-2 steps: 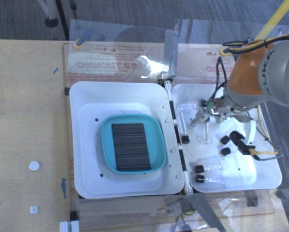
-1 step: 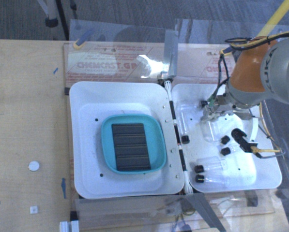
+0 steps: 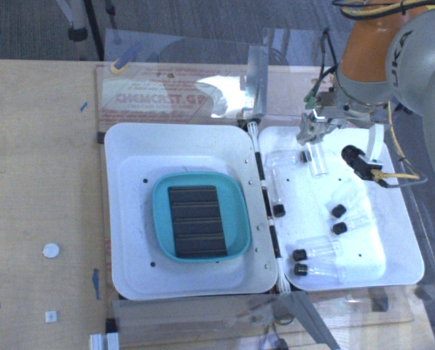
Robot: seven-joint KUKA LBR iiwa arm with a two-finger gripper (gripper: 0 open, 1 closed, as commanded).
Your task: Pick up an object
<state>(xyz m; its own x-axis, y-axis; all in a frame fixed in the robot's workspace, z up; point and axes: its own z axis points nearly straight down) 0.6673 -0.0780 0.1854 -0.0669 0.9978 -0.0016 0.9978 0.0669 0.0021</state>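
Gripper hangs over the right bin's far edge, directly above a clear vial, seemingly lined up for it. Claw state: can't tell. More vials lie nearer the front.

The left bin is mostly taken up by a teal tray at its centre, with bare white rim around it. In the right bin, clear black-capped tubes crowd the lower middle; its lower right corner lies open.
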